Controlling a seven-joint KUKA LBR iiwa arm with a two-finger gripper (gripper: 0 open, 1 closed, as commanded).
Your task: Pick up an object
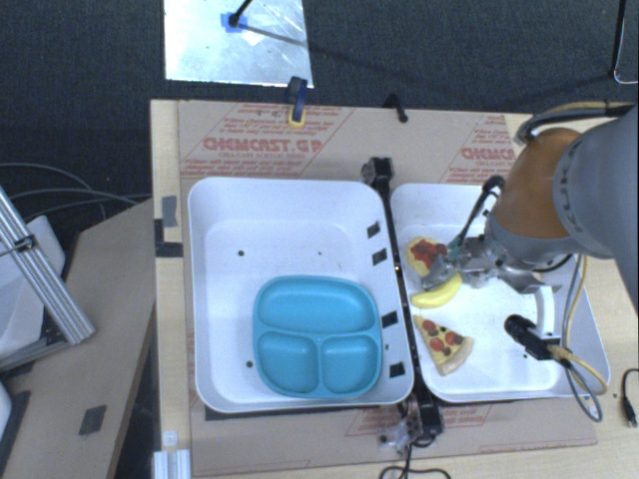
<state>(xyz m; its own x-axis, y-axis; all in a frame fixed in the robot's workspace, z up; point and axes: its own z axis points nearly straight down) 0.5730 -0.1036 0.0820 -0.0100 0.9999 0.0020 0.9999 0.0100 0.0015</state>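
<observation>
Yellow toy banana (437, 293) in the right bin (589, 352) is being reached by the gripper (457, 263), probably for grabbing; grip state can't be told.

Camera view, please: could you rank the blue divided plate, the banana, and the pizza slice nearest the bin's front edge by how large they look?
1. Blue divided plate, by far the largest.
2. and 3. Front pizza slice and banana: they look about alike, so I won't rank them; the gripper is at the banana's far end.
</observation>
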